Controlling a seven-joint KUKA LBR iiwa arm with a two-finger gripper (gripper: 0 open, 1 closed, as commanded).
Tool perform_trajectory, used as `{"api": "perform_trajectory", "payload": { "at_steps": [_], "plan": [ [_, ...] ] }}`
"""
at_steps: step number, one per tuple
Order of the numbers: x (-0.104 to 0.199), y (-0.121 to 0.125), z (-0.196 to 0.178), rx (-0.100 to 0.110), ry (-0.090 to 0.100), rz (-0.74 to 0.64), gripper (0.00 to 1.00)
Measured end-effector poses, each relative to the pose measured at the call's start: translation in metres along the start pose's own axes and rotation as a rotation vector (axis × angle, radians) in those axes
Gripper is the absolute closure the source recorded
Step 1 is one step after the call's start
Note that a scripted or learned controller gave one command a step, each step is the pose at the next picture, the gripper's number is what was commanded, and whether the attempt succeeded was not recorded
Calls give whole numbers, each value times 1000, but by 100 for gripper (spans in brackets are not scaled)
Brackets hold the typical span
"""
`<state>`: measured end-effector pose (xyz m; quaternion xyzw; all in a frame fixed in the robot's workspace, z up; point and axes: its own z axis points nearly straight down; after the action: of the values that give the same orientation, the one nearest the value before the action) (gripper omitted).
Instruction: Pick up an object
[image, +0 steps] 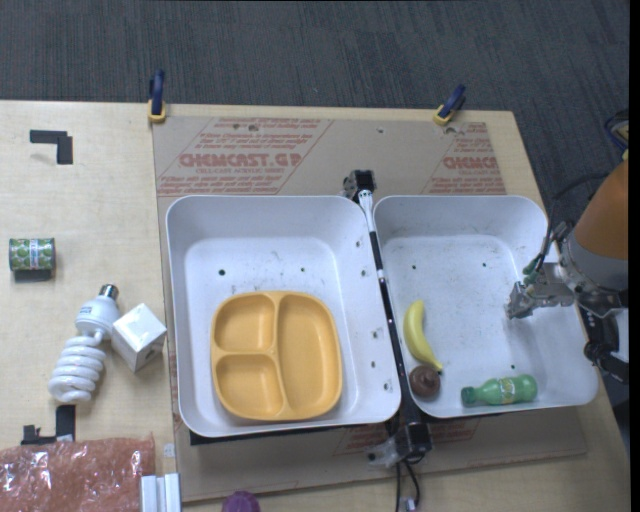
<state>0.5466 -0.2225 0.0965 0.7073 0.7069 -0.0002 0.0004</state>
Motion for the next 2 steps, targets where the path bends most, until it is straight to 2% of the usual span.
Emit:
{"api": "perform_trajectory", "payload": {
  "at_steps": [1,2],
  "plan": [
    [0,58,4,-1,-1,-3,100],
    [3,24,4,0,0,0,100]
  ]
}}
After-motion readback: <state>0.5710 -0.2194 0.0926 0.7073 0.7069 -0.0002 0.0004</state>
